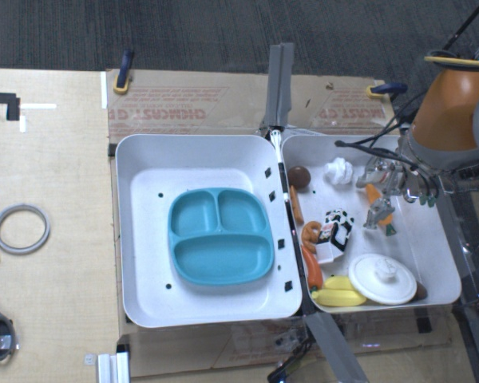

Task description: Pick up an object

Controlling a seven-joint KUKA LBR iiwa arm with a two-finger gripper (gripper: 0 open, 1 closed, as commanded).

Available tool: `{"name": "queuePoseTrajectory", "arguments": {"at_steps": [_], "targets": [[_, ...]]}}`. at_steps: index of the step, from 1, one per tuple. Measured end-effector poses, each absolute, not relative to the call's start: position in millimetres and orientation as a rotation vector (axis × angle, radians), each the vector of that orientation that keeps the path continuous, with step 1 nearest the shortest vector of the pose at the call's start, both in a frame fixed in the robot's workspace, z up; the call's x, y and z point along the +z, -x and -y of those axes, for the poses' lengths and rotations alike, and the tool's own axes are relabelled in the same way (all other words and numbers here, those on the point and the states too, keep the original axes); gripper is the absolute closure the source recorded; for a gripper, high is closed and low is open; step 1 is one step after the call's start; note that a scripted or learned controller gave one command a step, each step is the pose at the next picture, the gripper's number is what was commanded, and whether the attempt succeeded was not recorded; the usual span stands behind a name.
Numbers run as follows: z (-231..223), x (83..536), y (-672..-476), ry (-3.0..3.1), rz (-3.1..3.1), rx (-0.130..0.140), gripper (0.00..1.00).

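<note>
My gripper hangs over the right half of the right bin, reaching in from the right under the orange-banded wrist. A small orange toy with a green tip sits between its fingers, and the gripper is shut on it. Below it, near the bin's front, lies a round white lid. Left of the gripper lie a black-and-white toy, a crumpled white piece and a brown ball.
Along the right bin's left wall lie an orange ring, a carrot and a yellow banana. The left bin holds a blue divided plate. A tape roll lies on the bench at the left.
</note>
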State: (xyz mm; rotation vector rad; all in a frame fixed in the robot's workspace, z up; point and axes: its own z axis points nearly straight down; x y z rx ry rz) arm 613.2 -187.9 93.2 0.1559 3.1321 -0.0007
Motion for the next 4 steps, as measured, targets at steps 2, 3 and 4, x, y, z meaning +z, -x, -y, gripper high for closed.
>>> {"name": "queuePoseTrajectory", "arguments": {"at_steps": [2, 3, 4], "targets": [[143.6, 92.7, -586.8, -0.4, -3.112, 0.0, 0.0], [143.4, 102.6, -588.1, -0.396, -3.109, -0.002, 1.0], [222.3, 93.0, -589.2, -0.039, -3.136, -0.002, 1.0]]}}
